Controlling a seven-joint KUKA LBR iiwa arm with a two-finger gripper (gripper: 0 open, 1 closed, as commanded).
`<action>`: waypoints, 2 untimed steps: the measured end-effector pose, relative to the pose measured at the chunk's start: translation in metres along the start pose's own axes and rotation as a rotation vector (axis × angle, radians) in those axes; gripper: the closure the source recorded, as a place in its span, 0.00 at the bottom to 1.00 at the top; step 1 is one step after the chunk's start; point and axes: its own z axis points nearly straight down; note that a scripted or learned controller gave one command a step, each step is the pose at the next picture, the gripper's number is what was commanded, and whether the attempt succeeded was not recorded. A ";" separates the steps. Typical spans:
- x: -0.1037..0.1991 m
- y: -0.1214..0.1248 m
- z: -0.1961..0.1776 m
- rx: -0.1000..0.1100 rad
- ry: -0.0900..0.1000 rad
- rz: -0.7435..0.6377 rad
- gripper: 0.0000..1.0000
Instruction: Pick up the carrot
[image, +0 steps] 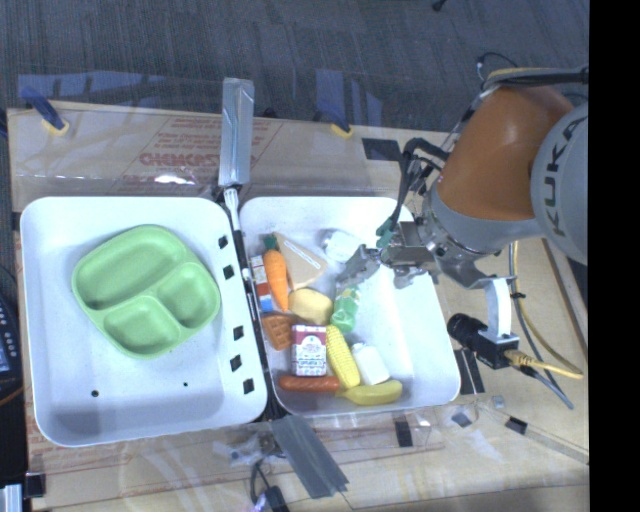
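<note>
**Operator:** Two bins, yes, but how much of the clutter can you actually make out?

**Observer:** Less than you'd like. You can see the right bin (425, 345) crowded along its left side, and several items overlap. A pale wedge (303, 262) lies beside the carrot's (276, 279) upper end, and a yellowish lump (310, 304) sits just below the carrot's tip. A small carton (311, 349) with a red label covers part of whatever is beneath it. Next to it you have a corn cob (342, 357), a banana (374, 392) along the bottom wall, and a reddish sausage shape (309, 383) partly tucked under the carton. The green thing (345, 310) near the middle is too blurred for you to name.

**Operator:** And the pincer?

**Observer:** Its (362, 262) grey tips hang over the right bin's upper middle, near a whitish object (340, 243) you can't identify. The arm's orange band (495, 150) hides everything behind it, and the arm is cut off at the right. I cannot tell whether the tips are spread or closed; nothing shows between them.

**Operator:** Where's the carrot, and how does it lie?

**Observer:** Close to the right bin's left wall, upper half. Its long axis runs nearly up-down in your view, green top toward the far wall, narrow orange tip toward you. It sits apart from the pincer, to its left.

**Operator:** The left bin?

**Observer:** The left bin (60, 390) holds a green divided plate (146, 290).
</note>
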 end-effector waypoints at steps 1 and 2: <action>0.054 0.023 0.079 0.002 0.000 -0.226 0.00; 0.042 0.098 0.086 -0.001 -0.002 -0.061 0.00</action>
